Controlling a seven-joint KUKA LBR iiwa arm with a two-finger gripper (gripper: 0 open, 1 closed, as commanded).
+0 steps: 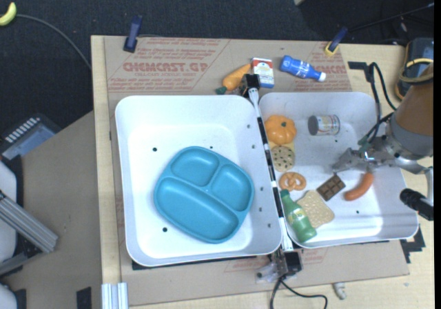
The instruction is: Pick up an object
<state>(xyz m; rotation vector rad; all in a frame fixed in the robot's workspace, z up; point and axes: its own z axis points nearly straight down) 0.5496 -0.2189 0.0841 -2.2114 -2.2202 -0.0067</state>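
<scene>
The right bin holds an orange pumpkin, a small metal can, a speckled cookie, a pretzel, a brown chocolate bar, a tan cracker, a green bottle and an orange sausage. My gripper hangs low over the right side of this bin, just above the sausage and to the right of the chocolate bar. Nothing is seen held in it.
The left bin holds a blue divided plate. Behind the bins on the cardboard lie a carrot, a small carton and a blue bottle. The arm stands over the right bin's right edge.
</scene>
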